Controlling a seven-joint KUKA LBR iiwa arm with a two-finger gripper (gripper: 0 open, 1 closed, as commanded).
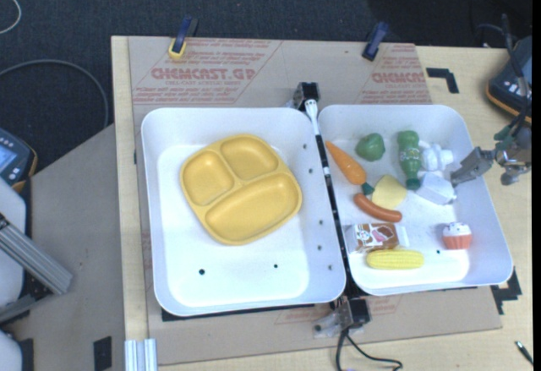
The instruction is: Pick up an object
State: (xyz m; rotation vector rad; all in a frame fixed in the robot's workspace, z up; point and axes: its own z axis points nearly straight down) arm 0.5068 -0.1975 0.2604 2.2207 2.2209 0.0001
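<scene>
Grey metal at the right rim of the right-hand white bin (486, 217): that is the pincer (467, 168), reaching in low from the right; whether it is released or clenched, I cannot tell. Nothing sits visibly between its tips. Just left of it lies a pale white angular piece (437, 188), probably the nearest pick, with a green plastic bottle-shaped toy (409, 153) close beside, crowding that approach. Further left: a green round vegetable (369, 146), orange carrot (346, 161), yellow wedge (389, 191), red sausage (378, 209). Nearer, a small cupcake (456, 236), corn cob (394, 259) and printed packet (375, 236). The left-hand bin (169, 276) holds a yellow divided plate (241, 188), well apart.
</scene>
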